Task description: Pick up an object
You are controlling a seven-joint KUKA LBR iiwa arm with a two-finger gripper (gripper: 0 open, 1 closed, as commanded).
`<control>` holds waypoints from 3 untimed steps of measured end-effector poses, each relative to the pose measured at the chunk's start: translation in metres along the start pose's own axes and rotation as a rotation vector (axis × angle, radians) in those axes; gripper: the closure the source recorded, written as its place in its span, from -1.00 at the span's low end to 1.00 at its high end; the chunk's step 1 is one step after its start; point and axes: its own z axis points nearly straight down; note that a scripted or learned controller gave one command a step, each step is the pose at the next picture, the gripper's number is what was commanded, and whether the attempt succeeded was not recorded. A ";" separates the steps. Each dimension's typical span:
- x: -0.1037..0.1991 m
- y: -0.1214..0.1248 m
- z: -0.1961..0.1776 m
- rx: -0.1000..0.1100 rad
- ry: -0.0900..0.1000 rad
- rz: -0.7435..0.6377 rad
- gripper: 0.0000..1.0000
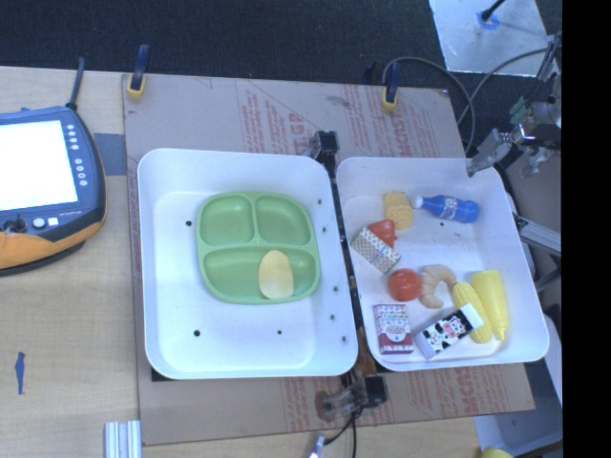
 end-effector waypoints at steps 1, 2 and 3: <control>0.055 0.033 0.080 0.002 0.001 -0.002 -1.00; 0.102 0.033 0.186 0.004 0.000 -0.002 -1.00; 0.093 0.018 0.184 0.002 -0.001 -0.002 -1.00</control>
